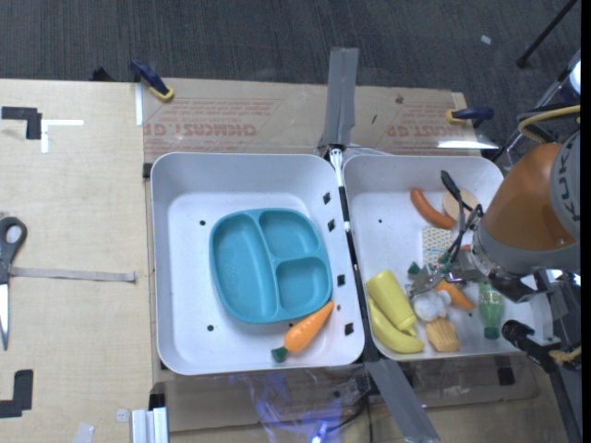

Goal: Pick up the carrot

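Your arm (pixel 531 201) comes in from the right edge of the frame, orange band up top, grey wrist below it, bent down over the right bin (pixel 388 178); the gripper (pixel 441 280) sits low in that bin's lower-middle part, among the clutter of small items; fingers are dark and mixed in w/ the items, so you cannot tell whether they are spread or closed, nor whether anything is between them.

The carrot (pixel 307 330) you want lies in the left bin (pixel 175 275), lower centre of the frame, just below the lower-right corner of the blue tray (pixel 268 264) and touching or nearly touching its rim; orange body points up-right, green top points down-left; it is well apart from the gripper, w/ the bin divider between them.

Counts: 2 white bins side by side; 1 blue tray w/ 3 compartments, in the left bin; 1 carrot beside it.

Right bin: 1 yellow banana (pixel 392 330) at lower left, w/ 1 yellow block-like item (pixel 391 298) resting just above it; 1 red-orange sausage (pixel 432 209) near the upper middle; 1 small green bottle (pixel 490 310) at right, just under the wrist; 1 tan waffle-like piece (pixel 443 335) at the bottom; other small bits around the gripper are too tangled to count.

Outside the bins: 1 pair of scissors (pixel 9 247) at the far left edge; 2 blue-and-yellow clamps (pixel 152 78) at the top of the cardboard, one left, one right.
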Robot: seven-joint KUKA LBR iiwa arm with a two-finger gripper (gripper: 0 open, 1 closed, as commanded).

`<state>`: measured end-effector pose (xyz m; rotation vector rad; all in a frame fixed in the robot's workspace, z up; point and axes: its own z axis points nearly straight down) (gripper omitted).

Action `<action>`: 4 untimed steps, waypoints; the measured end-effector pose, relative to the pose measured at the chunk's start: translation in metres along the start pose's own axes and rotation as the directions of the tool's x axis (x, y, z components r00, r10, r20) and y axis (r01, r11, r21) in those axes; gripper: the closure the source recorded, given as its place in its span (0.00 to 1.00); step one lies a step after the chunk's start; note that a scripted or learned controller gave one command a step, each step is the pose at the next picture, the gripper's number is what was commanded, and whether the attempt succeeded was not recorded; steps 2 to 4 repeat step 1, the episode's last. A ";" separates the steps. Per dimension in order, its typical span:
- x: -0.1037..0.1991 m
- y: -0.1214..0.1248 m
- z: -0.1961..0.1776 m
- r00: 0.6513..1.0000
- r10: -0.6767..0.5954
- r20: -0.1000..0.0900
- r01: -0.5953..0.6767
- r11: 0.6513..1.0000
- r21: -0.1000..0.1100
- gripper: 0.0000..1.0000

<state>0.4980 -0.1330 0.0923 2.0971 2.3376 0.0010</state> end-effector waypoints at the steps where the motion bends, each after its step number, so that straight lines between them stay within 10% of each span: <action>1: -0.001 0.002 -0.009 1.000 0.001 0.001 -0.001 1.000 -0.003 1.00; 4: -0.001 0.002 -0.009 1.000 0.001 0.001 -0.001 1.000 -0.003 1.00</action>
